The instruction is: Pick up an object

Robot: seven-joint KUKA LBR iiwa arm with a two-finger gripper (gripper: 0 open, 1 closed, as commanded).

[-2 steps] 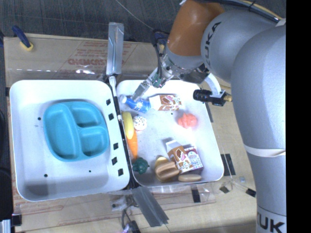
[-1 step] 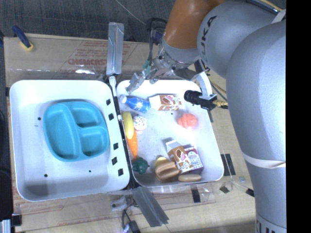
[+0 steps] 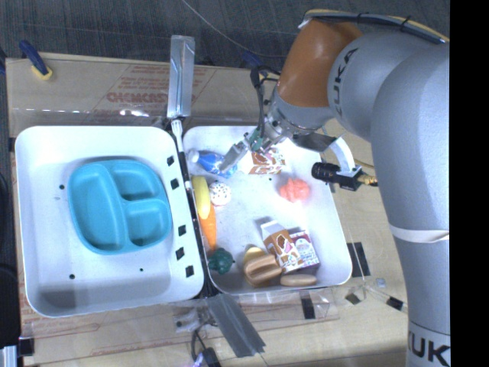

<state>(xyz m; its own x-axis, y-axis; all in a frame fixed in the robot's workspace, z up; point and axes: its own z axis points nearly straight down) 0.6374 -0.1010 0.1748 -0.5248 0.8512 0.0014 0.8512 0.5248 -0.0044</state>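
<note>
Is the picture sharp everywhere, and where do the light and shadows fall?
Camera view: the white bins glare brightly under even overhead light; a soft shadow lies in the left bin's near corner beside the blue tray; the toys in the right bin look slightly soft; the grey arm looms large and shaded, the gripper blurry.

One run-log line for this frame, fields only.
arm: over right bin | pincer: low at far left corner, by blue item | grasp: unconfirmed | left bin: blue tray
</note>
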